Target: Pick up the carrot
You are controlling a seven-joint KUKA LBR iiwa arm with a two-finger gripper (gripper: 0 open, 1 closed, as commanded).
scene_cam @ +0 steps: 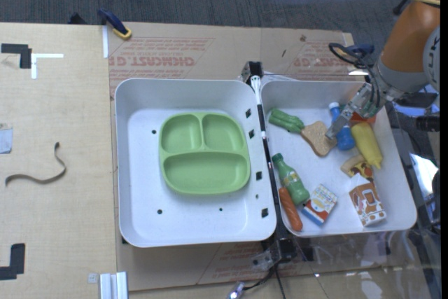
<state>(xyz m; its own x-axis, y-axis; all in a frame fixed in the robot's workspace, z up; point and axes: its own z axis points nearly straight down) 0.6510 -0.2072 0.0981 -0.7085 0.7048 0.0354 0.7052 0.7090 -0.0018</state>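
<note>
The carrot (290,209) lies nearest the camera, against the left wall of my right bin (402,219), its orange length running front to back, just beside the green bottle (291,180) and touching or nearly touching the small carton (320,204). I judge it a light, stiff, smooth plastic toy, likely to slip; I'd grip across its middle. Farther back sit the bread slice (318,137) and 1 green pickle-like piece (285,120). Farthest, my gripper (348,119) hangs over the blue object (344,138) beside the yellow piece (367,142), well apart from the carrot, fingers seemingly narrow, pinching nothing I can see.
</note>
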